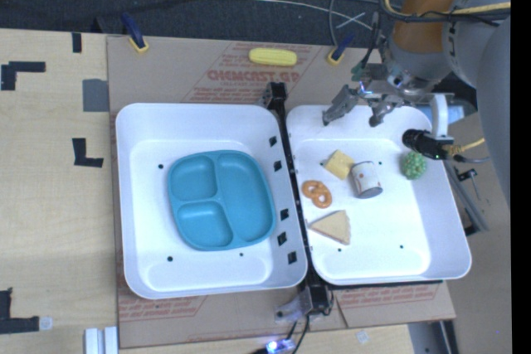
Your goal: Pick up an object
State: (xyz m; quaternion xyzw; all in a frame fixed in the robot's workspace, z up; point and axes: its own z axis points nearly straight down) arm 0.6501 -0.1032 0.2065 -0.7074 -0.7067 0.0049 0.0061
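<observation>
Camera view: the end effector (pixel 358 106) is seen spread wide and empty above the right white bin's (pixel 440 261) far rim. Just below it the small grey metal can (pixel 364 179) is lying; a centred descent is advised.

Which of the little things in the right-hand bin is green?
The small green piece, like a broccoli floret, at the bin's right edge. The others are a yellow block, a pretzel, a grey can and a tan wedge.
</observation>
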